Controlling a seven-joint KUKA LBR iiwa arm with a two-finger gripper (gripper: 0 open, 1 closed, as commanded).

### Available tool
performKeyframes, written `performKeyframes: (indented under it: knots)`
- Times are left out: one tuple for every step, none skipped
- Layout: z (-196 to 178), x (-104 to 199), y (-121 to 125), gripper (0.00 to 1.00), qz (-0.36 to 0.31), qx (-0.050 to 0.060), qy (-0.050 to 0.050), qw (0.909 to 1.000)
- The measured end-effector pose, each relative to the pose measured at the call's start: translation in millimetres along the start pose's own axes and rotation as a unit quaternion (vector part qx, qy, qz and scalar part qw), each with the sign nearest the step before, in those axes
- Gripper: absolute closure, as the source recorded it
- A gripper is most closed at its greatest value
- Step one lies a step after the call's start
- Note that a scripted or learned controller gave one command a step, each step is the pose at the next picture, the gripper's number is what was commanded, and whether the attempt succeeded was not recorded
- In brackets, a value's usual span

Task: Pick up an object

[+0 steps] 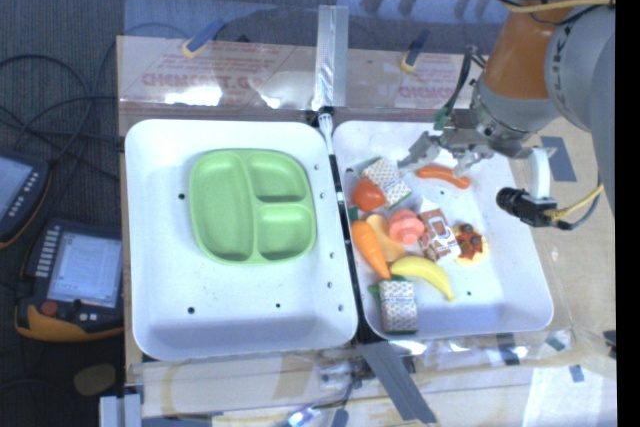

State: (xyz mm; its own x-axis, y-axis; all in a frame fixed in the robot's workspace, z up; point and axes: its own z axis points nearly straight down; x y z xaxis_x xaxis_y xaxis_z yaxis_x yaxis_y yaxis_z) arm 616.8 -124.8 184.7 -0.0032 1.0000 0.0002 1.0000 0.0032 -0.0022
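"What sits on the bench?"

"Two white bins, side by side. The left bin is the one to go by. The right bin touches its right side."

"Anything else on the bench?"

"Clear plastic with blue tape lies behind the left bin. A shiny strip stands behind it too, where the two bins meet."

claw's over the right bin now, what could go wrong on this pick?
1. The toys in the right bin lie packed together: carrot, banana and pink toy touch, so a grasp may catch two or push one aside.
2. The claw hovers by the sausage, which lies flat and thin; it may slip out.
3. The sausage is near the bin's far wall, so a descent could clip the rim.
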Motion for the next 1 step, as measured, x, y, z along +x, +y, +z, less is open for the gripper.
performKeyframes:
  knots:
    - [82.2, -38.3, 1.8, 0.0, -0.07, -0.009, -0.003, 0.9975]
